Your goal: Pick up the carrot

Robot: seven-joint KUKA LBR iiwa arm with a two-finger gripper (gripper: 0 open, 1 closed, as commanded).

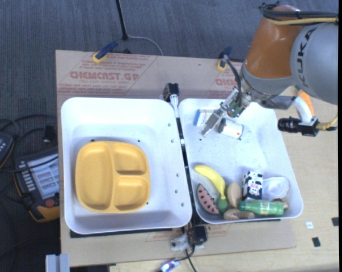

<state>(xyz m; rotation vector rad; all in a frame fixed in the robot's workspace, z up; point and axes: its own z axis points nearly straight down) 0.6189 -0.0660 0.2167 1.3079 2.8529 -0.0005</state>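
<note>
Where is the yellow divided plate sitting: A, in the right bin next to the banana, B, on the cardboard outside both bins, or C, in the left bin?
C: the yellow divided plate lies flat in the left bin, apart from the banana in the right bin.

The arm (295,44) is cut off by the top and right edges. Its end effector (216,122) hides part of a small blue item (199,117) in the right bin (273,130). At that bin's lower edge, the piled things overlap, and no carrot can be distinguished among them.
</note>
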